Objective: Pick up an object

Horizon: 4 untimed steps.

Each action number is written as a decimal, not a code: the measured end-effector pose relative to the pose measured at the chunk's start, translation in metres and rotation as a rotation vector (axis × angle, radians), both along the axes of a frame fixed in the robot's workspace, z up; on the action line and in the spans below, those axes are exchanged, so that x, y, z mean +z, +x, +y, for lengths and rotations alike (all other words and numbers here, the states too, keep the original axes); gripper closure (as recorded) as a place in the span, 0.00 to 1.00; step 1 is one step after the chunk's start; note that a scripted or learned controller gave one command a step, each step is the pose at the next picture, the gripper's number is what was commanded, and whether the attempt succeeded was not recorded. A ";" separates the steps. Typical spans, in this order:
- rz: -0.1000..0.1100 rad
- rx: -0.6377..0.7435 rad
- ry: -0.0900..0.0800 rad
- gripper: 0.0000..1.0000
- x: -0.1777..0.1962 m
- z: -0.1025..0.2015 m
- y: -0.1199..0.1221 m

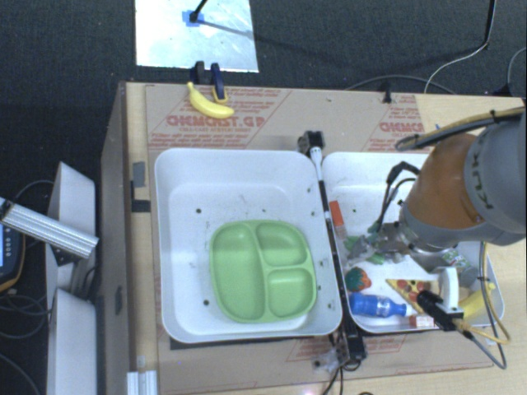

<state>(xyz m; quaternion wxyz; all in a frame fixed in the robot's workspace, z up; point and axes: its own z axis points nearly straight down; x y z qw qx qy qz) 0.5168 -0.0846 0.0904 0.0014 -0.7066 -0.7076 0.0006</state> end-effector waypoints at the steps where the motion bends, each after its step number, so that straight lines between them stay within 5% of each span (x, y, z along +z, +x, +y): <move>1: -0.005 0.000 -0.001 0.00 -0.006 -0.023 0.046; 2: -0.003 0.000 -0.001 0.00 -0.006 -0.012 0.024; 3: -0.005 0.001 -0.001 1.00 0.004 -0.012 0.025; 4: -0.006 0.003 0.000 1.00 0.095 0.061 0.062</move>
